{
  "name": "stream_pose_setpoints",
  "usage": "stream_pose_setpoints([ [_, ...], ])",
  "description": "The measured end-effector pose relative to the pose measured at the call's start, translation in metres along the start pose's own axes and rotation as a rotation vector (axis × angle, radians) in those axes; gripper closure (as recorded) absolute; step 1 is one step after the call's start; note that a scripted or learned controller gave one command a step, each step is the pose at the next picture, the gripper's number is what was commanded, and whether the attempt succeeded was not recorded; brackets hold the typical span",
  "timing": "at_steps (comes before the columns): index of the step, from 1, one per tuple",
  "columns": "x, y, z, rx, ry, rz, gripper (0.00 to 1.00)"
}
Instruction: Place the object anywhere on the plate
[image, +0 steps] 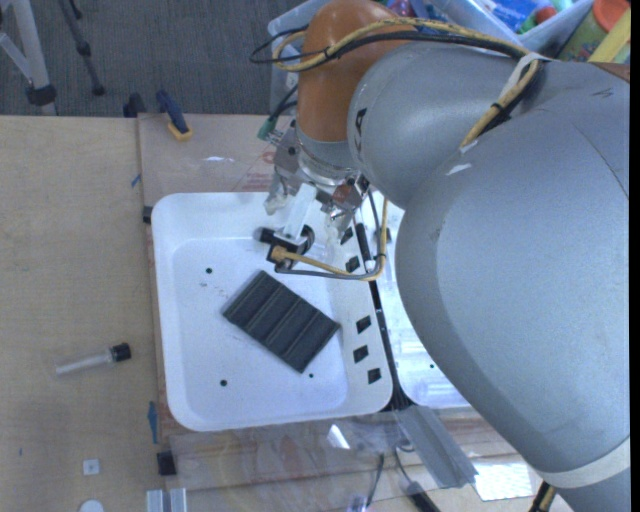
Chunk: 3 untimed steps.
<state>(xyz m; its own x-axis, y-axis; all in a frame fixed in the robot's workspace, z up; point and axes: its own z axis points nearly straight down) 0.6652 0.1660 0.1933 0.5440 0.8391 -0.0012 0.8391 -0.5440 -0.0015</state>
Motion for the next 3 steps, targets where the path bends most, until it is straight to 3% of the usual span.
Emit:
stream_pose_setpoints([
  [1, 0.002, -0.001, -0.01, -0.002, 0.0, -0.005, 1.0],
  [2, 0.046, -0.029, -0.031, -0.004, 0.002, -0.427, 1.0],
  [3, 0.051, -0.033, -0.015, 0.001, -0.001, -0.609, 1.0],
])
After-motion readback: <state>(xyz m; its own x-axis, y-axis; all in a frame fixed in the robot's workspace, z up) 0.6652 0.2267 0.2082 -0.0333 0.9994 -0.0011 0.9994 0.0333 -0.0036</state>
